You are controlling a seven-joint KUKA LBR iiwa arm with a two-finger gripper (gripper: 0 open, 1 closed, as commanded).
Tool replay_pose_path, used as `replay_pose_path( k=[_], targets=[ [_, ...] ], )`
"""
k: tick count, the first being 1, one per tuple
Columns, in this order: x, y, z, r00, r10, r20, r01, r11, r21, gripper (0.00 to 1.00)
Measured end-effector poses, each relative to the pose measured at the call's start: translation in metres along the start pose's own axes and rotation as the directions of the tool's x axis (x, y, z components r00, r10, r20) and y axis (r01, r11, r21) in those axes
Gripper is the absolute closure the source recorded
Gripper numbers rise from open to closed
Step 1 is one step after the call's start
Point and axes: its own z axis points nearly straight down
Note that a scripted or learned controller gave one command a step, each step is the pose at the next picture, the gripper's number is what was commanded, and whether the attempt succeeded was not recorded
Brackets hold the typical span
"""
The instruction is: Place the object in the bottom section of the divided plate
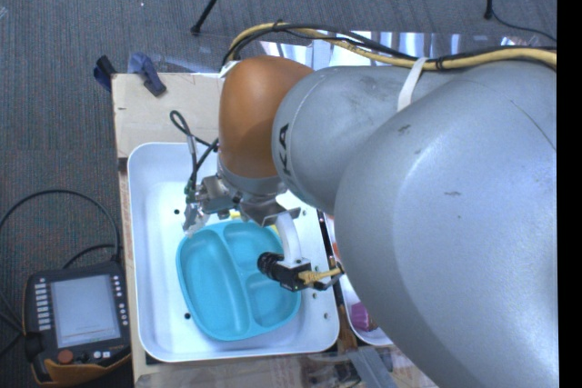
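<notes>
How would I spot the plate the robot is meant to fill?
Find the left white bin on the bench. The divided plate lies flat inside it, just below the arm's orange band. It is bright turquoise with moulded compartments, the sole coloured dish there.

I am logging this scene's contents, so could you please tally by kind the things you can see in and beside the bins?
Blue divided plate: 1
White bins: 2, one holding the plate, the other mostly behind the arm
Pink item in the second bin, kind unclear: 1
Handheld control pendant on the floor: 1
Total: 5
</notes>
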Motion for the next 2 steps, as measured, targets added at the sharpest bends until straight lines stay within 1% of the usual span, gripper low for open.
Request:
replay_pose_path(
  k=[1,2],
  targets=[
    [0.001,-0.001,-0.008,1.000,-0.004,0.001,0.004,1.000,0.006,1.00],
    [0.016,0.046,0.010,0.893,-0.450,0.001,0.450,0.893,-0.002,1.00]
  ],
)
